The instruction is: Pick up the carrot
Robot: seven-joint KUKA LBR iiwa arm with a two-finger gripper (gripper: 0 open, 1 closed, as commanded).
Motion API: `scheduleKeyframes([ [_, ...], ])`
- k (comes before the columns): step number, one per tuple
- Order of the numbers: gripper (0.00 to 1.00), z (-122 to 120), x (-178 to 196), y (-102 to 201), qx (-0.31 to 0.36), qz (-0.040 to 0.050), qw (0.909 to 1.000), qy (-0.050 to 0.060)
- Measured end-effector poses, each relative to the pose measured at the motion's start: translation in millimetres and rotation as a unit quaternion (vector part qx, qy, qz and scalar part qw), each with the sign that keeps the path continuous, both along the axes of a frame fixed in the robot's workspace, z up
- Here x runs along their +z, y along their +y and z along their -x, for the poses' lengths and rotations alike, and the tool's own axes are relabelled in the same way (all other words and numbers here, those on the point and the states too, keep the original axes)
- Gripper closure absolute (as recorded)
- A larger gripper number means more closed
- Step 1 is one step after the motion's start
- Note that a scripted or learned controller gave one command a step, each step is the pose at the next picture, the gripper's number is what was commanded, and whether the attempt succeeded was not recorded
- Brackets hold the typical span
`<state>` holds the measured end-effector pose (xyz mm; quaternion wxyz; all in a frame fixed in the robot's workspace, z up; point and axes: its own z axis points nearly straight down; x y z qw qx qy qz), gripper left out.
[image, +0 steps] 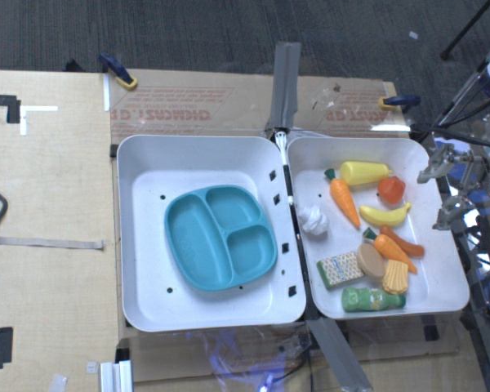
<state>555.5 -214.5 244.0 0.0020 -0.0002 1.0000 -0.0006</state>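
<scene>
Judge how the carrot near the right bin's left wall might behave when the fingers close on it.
The carrot looks like smooth moulded plastic, so probably stiff, light and somewhat slippery. Its tapered round body may roll or squirt toward the thin tip. It lies apart from the banana, so a nudge likely moves it alone.

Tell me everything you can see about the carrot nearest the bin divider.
The carrot is a small orange toy, plastic by its look, with a green top. It lies flat on the floor of the right bin, in the upper left part, its green end pointing up-left and its tip down-right. The yellow pepper lies just above it, the banana just right of its tip; contact with either is unclear.
</scene>
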Motion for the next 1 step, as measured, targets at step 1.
scheduleKeyframes([
  [1,0.0,-15.7,-150.7,51.3,0.031,0.0001,0.9995,0.0],
])
